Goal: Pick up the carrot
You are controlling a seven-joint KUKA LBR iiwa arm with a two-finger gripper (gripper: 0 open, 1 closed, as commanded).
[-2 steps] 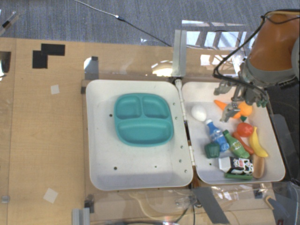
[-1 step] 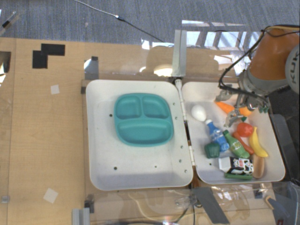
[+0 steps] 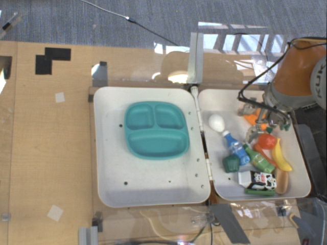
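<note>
While the arm (image 3: pixel 301 75) reaches in from the right, its tool (image 3: pixel 266 121) hangs low over the upper right part of the right bin (image 3: pixel 219 188). Whether the tool is released or clenched cannot be told; the metal parts blur together there. The carrot (image 3: pixel 250 119) lies in that bin as an orange shape just left of the tool, partly hidden by it, and nothing shows it gripped.

Below the tool sits a red-orange round item (image 3: pixel 266 141), with a banana (image 3: pixel 281 156) just to its right, curving down toward the bin's lower right. A white egg (image 3: pixel 216 122) rests near the bin's left wall, well apart from the tool. Under it come a blue bottle (image 3: pixel 235 146), a dark green block (image 3: pixel 231 163) and a green bottle (image 3: pixel 260 161), packed close. Near the bottom edge lie a black and white carton (image 3: pixel 262 180) and a brown sausage-like piece (image 3: pixel 282 181).

The left bin (image 3: pixel 110 182) holds a teal divided plate (image 3: pixel 156 130) near its middle. Both bins stand side by side on the wooden worktop (image 3: pixel 46 152).
</note>
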